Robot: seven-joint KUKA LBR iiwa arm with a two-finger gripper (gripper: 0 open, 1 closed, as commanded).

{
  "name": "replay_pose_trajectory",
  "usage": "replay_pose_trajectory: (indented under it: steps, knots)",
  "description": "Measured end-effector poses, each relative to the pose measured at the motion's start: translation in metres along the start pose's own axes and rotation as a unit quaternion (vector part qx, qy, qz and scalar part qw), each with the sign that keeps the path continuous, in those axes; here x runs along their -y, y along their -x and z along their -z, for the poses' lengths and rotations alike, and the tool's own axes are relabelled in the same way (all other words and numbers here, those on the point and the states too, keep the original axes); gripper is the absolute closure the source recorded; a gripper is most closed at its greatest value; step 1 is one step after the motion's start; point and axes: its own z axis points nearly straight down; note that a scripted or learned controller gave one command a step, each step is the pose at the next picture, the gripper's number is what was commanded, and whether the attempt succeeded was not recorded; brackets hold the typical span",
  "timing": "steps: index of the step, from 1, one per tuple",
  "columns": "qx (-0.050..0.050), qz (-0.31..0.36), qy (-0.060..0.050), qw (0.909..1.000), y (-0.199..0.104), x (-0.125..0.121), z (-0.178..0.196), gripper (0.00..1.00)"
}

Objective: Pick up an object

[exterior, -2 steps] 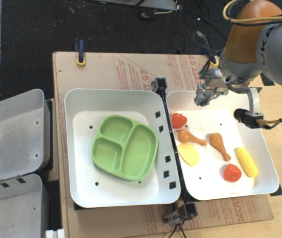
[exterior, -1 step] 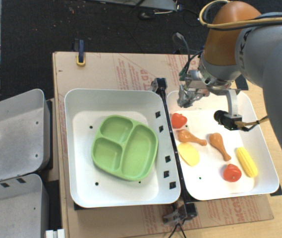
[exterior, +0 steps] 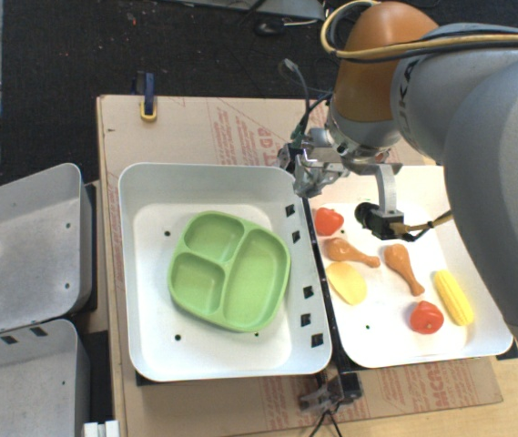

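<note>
My gripper (exterior: 318, 169) hangs under the orange-banded wrist, over the far left corner of the right bin (exterior: 477, 340), close to the wall between the two bins. Just below it in that bin lies a small red toy pepper (exterior: 329, 220). Nearer the front are two brown drumsticks (exterior: 350, 252) (exterior: 404, 268), a pale yellow slice (exterior: 348, 286), a red tomato (exterior: 427, 317) and a yellow corn cob (exterior: 453, 297). None of these shows in the gripper. A black part (exterior: 377, 218) on a grey bar reaches down from the wrist beside the pepper.
The left bin (exterior: 140, 244) holds a green divided plate (exterior: 229, 269). The arm's grey bulk covers the right bin's far right side. Grey trays (exterior: 22, 244) lie left of the bench. A blue and yellow clamp (exterior: 148, 97) sits at the board's far edge.
</note>
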Motion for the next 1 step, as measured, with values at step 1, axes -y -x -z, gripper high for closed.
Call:
replay_pose_trajectory:
  steps: [1]
  knots:
    - [0.000, 0.000, 0.000, 1.0000, -0.0473, 0.0067, 0.0086, 1.00]
